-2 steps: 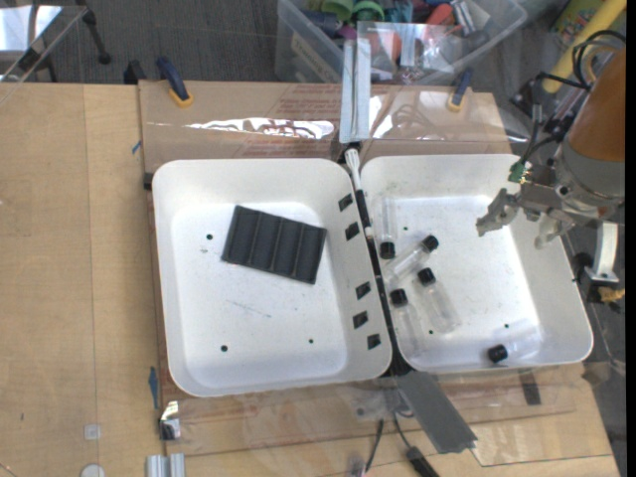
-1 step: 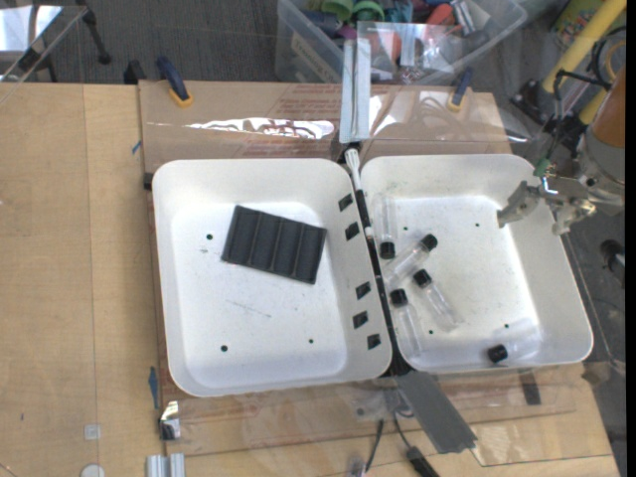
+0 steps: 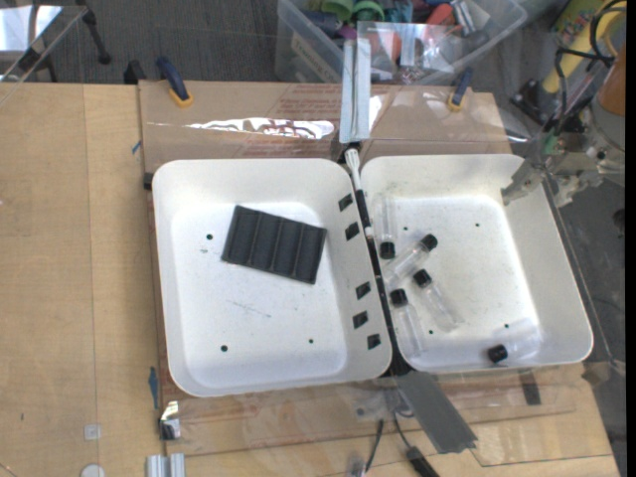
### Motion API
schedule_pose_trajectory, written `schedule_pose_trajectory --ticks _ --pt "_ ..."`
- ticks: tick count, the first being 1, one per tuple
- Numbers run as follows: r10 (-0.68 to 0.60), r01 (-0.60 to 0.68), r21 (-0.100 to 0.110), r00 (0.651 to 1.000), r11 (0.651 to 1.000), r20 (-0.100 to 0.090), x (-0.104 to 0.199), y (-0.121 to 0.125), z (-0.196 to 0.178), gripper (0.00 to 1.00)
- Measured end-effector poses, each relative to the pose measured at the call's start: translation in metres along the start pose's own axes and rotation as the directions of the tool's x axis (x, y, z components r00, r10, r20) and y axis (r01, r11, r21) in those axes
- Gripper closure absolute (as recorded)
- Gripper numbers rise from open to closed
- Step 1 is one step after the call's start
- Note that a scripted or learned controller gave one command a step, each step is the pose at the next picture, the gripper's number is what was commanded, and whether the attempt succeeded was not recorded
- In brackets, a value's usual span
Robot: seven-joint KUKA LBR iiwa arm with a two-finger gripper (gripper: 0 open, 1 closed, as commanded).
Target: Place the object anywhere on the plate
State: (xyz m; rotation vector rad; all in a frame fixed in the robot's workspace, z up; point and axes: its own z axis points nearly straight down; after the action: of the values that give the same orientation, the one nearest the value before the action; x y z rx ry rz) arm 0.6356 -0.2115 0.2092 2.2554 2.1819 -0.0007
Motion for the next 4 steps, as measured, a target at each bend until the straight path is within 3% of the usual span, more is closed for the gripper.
schedule_pose_trajectory --ticks 1,2,3,4 --pt "-0.171 0.171 -0.002 0.985 0.985 0.001 -0.004 0.031 -0.039 0.0" --pt "-0.41 0.41 0.0 0.912 0.912 -0.002 -0.01 0.032 -0.035 0.0" --pt "-0.412 0.412 -0.004 0.911 0.911 0.003 -0.009 0.033 -0.046 1.0" --pt "-0.412 0.412 -0.003 0.911 0.911 0.003 -0.009 0.033 -0.046 0.0"
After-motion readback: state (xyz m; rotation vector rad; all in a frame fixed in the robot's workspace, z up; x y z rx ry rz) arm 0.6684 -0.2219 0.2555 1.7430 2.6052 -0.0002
